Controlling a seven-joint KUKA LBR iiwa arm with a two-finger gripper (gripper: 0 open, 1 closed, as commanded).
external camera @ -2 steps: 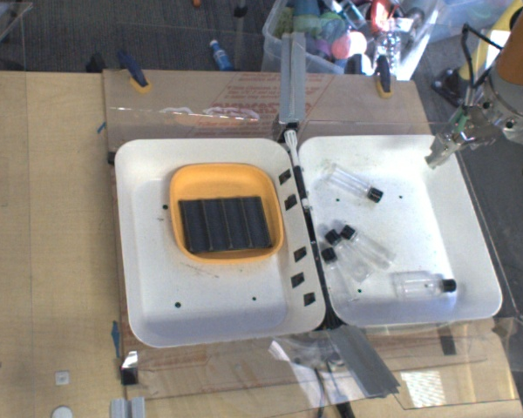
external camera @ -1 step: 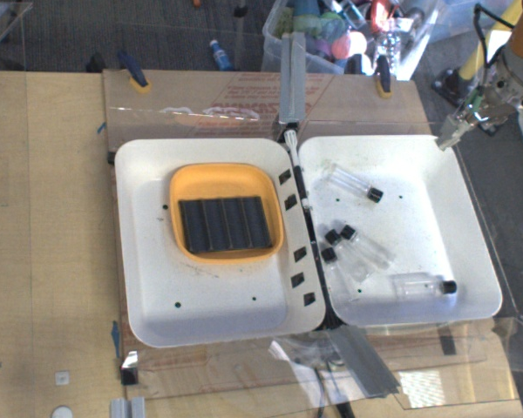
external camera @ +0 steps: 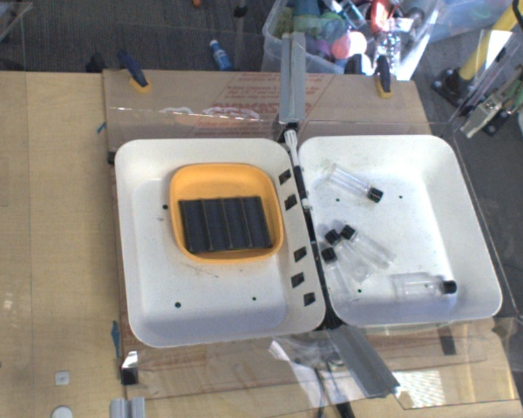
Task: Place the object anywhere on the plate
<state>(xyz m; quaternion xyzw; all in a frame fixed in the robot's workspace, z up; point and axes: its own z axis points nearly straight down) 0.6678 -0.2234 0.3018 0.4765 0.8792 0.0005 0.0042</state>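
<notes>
Lying in the right bin (external camera: 471, 233), three clear black-capped tubes (external camera: 349, 182) are judged light, stiff and slippery, best taken across the mid-body. The orange plate (external camera: 227, 177) in the left bin (external camera: 148, 303) is largely covered by a black ribbed block (external camera: 225, 223), so little open room is left. How the jaws stand cannot be told.

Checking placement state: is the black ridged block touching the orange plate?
Touching. The camera view shows the black ridged block lying flat inside the orange plate in the left bin, rim visible all round.
</notes>
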